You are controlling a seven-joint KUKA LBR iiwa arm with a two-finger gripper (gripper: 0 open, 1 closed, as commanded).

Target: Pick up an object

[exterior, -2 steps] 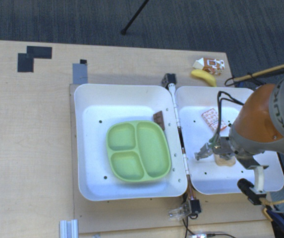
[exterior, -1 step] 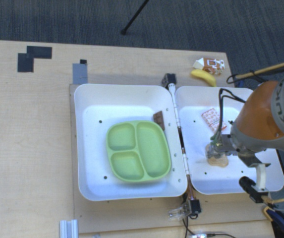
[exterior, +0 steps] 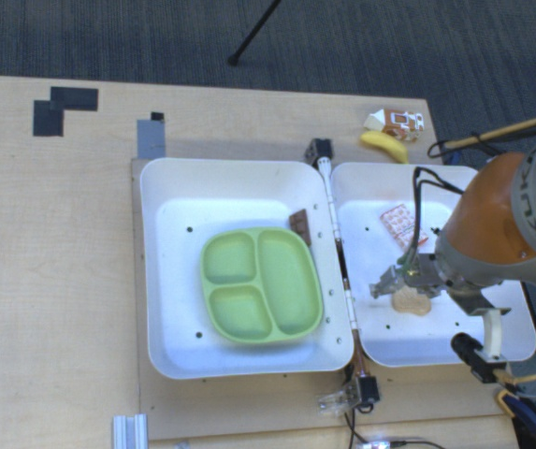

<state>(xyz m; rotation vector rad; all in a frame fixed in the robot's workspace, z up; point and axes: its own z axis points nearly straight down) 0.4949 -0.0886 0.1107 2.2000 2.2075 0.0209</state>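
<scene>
In the right bin [exterior: 380,344] my gripper [exterior: 397,284] hangs low, just left of a tan, bun-like object [exterior: 412,303] that lies on the bin floor. A red-and-white patterned packet [exterior: 397,221] lies farther back in the same bin. The arm's orange band and grey wrist cover the bin's right part. A green three-compartment tray [exterior: 260,286] fills the middle of the left bin [exterior: 165,251], and a small brown piece [exterior: 298,222] lies at its back right corner.
On the bench behind the right bin lie a yellow banana [exterior: 383,144] and a small printed carton [exterior: 400,120]. A black clamp [exterior: 320,149] sits at the back of the divider between the bins. Cables and a black part [exterior: 471,355] hang near the front right.
</scene>
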